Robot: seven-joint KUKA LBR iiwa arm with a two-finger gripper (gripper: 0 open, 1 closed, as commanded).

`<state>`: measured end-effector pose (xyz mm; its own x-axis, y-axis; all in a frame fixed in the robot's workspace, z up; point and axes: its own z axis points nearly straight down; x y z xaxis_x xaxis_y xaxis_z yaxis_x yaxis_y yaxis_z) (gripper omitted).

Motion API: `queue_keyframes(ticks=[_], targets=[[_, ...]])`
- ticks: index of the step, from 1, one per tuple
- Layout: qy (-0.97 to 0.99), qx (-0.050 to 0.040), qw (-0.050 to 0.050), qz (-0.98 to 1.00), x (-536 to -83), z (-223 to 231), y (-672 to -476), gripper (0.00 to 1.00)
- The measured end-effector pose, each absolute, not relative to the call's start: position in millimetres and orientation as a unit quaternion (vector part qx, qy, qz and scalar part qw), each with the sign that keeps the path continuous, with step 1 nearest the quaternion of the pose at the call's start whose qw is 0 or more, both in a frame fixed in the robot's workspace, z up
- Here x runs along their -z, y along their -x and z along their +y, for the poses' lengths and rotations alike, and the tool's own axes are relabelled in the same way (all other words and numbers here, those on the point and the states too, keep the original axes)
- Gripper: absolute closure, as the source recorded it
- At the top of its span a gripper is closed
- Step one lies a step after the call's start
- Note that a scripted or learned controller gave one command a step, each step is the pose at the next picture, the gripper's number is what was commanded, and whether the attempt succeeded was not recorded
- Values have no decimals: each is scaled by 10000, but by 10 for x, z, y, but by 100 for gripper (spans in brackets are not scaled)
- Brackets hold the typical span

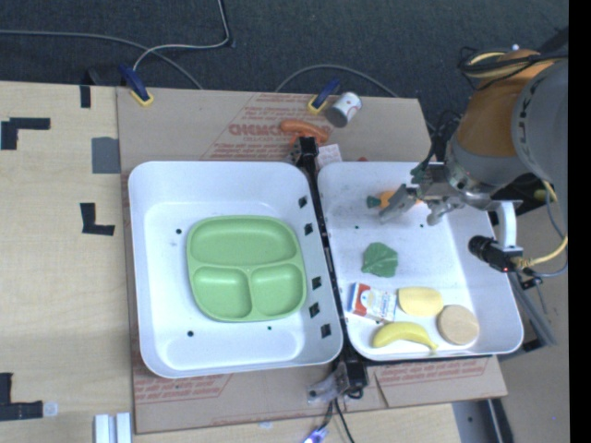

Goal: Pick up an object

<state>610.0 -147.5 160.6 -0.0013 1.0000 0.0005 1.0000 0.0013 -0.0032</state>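
The right bin [480,275] holds several items. A green leaf-shaped piece [379,259] lies near its middle. Along its front lie a red, white and blue packet [367,301], a pale yellow lump [420,301], a banana [404,336] and a tan round disc [458,324]. A small green and orange object [377,200] sits near the bin's back left. My gripper [410,213] hangs low over the back of this bin, just right of that small object. Its two fingers stand spread, open, with nothing between them.
The left bin [157,210] carries a green divided plate [247,268]. On the cardboard behind the bins lie an orange item [303,128], a grey cylinder [342,109] and blue clamps [137,86]. Cables run across the dark floor at the back.
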Motion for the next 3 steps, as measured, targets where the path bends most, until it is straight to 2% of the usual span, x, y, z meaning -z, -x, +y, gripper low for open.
queue_keyframes(ticks=[1,2,3], targets=[[7068,6,-4,-7074,-863,-1141,-5776,0],[7078,-1,-23,-7064,-865,-1570,-5024,0],[7062,20,-23,-7080,-865,-1022,-5495,0]])
